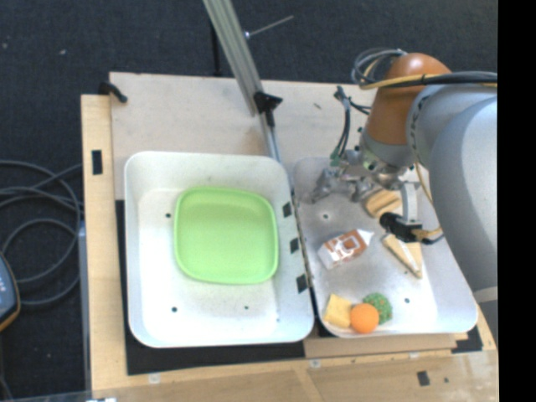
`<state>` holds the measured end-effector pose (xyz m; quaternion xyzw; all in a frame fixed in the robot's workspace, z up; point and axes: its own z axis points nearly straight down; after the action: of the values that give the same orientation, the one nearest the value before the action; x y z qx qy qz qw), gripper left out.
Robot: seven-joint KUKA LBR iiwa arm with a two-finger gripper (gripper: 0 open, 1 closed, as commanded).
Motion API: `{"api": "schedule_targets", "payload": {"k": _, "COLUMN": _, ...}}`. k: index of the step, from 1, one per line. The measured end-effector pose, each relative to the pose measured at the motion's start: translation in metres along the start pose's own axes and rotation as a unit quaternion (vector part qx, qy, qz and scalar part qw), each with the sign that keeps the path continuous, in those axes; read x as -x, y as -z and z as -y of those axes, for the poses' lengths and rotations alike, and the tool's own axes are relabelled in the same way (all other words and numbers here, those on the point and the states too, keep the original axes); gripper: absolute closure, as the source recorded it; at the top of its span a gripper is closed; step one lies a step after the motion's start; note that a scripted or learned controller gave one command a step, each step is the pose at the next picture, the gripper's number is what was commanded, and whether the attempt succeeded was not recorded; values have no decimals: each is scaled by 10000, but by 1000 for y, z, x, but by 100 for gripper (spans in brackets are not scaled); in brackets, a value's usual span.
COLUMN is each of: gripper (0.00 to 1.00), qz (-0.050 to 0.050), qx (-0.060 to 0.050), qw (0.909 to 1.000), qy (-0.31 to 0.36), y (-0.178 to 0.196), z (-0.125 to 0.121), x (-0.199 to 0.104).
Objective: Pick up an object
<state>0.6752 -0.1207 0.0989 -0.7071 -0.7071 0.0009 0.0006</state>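
Packet (344,247): brown-and-white, flat on right bin (444,304) floor, just below gripper, apart from it.
Gripper (339,181): over the bin's upper end; grip state cannot be told.

Left bin (151,308): holding green plate (226,234) | right bin (444,304): holding brown-and-white packet (344,247), yellow block (338,311), orange ball (363,318), green piece (379,306) | gripper (345,181): hanging over right bin's far end.
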Motion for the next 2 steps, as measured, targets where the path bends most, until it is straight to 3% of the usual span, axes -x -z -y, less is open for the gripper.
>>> {"api": "schedule_targets", "payload": {"k": 1, "gripper": 100, "qz": 4, "qx": 23, "qw": 10000, "qy": -2, "y": 13, "z": -1, "x": 1}}
{"api": "schedule_targets", "payload": {"k": 2, "gripper": 100, "qz": 2, "qx": 41, "qw": 10000, "qy": -2, "y": 76, "z": -6, "x": 2}}
